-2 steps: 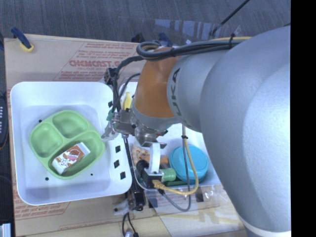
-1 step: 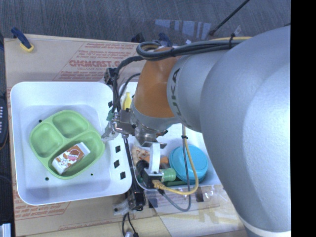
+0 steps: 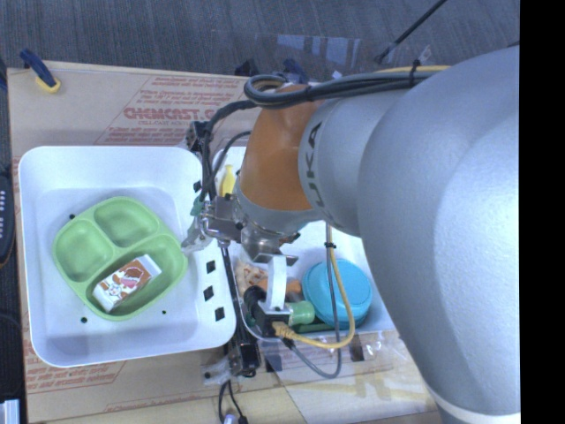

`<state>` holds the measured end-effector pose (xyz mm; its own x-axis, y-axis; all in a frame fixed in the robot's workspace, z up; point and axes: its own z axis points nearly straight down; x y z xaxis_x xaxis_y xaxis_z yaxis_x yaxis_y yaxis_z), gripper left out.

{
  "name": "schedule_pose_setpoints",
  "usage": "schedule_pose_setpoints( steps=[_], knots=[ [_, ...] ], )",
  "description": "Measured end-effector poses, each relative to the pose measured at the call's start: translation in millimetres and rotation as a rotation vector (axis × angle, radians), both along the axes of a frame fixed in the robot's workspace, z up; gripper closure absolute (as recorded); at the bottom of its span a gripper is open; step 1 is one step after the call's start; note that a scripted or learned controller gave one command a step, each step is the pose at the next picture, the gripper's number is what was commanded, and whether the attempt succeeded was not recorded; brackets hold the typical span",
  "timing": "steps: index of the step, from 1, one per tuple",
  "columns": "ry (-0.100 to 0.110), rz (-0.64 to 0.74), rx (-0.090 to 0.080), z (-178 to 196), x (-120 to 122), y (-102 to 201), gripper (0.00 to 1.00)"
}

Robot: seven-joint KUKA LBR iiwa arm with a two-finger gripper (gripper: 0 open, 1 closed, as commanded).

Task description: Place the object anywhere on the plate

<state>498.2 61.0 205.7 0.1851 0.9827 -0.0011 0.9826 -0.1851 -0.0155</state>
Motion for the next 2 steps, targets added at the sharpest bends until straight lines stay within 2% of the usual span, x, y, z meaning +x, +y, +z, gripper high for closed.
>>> schedule_pose_setpoints(
  steps=[2],
  knots=[
    [0.0, 0.0, 0.0, 0.0, 0.0, 0.0, 0.0]
  ],
)
